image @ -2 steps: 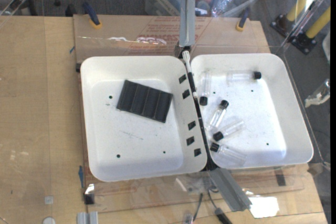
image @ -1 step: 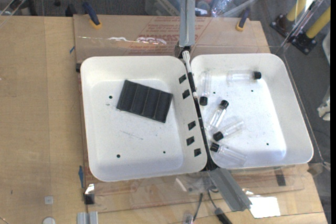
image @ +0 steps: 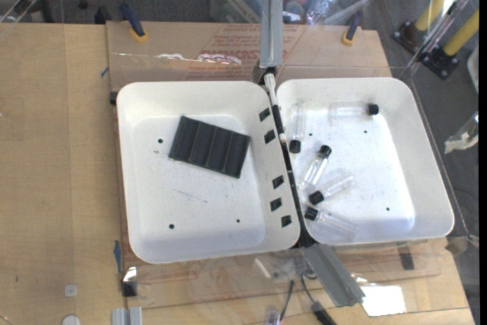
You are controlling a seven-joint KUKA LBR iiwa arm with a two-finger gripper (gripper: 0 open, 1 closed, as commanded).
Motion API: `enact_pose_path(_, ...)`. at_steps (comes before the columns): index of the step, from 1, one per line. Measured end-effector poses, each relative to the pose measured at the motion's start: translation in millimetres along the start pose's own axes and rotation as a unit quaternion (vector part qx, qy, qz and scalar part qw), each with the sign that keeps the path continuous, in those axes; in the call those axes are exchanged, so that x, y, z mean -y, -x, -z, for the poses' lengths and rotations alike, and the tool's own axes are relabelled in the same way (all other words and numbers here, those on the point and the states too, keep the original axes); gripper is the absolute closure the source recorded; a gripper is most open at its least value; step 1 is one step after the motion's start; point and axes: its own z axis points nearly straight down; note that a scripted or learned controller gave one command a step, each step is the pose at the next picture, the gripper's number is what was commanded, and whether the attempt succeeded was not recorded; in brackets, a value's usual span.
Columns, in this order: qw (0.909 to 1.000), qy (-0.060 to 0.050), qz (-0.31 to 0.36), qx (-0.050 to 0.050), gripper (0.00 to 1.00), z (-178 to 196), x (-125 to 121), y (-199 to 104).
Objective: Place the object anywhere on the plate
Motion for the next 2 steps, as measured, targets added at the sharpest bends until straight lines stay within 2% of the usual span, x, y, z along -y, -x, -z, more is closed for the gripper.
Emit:
enact_pose_path(1,1.0000,0.000,0.001,0.001,1.00,9.3,-0.3,0.0)
enact_pose_path(2,1.0000,0.000,0.001,0.001,0.00,9.1,-0.1,-0.4)
